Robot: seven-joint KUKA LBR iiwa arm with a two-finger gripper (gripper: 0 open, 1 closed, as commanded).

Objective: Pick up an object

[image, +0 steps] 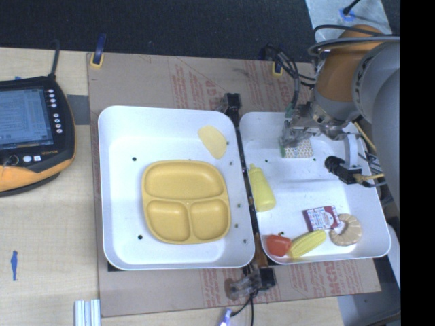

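right white bin (272,131) holds mustard bottle (261,188), corn (307,243), tomato (277,244); gripper (293,140) over a speckled square (298,150), finger state unclear.

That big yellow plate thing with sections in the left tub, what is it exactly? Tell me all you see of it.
It is a divided tray, pale yellow all over, smooth and plastic-looking, with rounded corners. Raised ridges split it into three compartments: one wide one across the far side and two smaller ones side by side nearer the camera. All three hold nothing. It lies flat, right side up, on the floor of the left white bin, roughly centred. Nothing else touches it.
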